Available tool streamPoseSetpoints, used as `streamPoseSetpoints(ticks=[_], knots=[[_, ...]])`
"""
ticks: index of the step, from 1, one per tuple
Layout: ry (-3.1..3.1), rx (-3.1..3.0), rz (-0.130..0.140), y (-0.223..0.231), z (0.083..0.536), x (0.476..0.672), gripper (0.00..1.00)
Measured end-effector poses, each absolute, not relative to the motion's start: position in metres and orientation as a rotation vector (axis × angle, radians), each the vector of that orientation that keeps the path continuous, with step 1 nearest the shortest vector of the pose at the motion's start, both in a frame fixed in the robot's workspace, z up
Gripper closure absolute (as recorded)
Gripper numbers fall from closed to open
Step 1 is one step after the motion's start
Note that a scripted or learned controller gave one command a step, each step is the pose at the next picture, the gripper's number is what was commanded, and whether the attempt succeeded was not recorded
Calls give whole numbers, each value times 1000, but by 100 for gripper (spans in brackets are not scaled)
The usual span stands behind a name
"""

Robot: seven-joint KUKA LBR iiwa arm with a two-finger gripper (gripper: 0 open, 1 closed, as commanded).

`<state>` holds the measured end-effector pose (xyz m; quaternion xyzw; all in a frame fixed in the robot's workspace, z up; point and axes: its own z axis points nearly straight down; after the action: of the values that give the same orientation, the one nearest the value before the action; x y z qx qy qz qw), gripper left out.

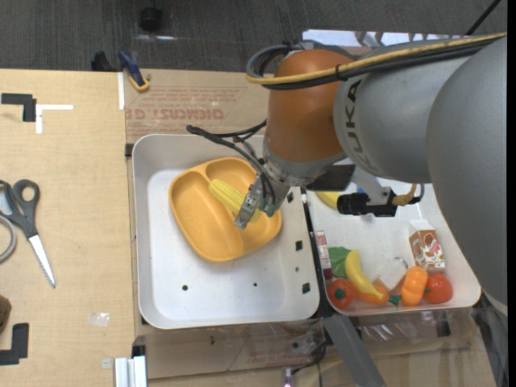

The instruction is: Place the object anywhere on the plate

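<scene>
A yellow divided plate (201, 220) lies in the left white bin (218, 297). A yellow corn cob (226, 192) rests on the plate's upper right part. My gripper (251, 208) hangs right over the plate, its fingertips just to the right of the cob's lower end. From this angle the cob looks beside the fingers rather than between them. The grey arm with its orange band (310, 111) covers the bin's upper right corner.
The right bin (459, 297) holds several toy foods: a banana (367, 280), a tomato (439, 289), an orange pepper (413, 285) and a small carton (426, 248). Scissors (28, 224) lie on the wooden bench at the left.
</scene>
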<state>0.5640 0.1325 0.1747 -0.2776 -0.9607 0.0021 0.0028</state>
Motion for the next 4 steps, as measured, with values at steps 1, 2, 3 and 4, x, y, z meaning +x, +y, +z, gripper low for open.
streamPoseSetpoints(ticks=[1,2,3,4], knots=[[-3012,-873,6,132,175,564,0],[-3012,-873,6,132,175,564,0],[-3012,-873,6,132,175,564,0],[-3012,-873,6,132,175,564,0]])
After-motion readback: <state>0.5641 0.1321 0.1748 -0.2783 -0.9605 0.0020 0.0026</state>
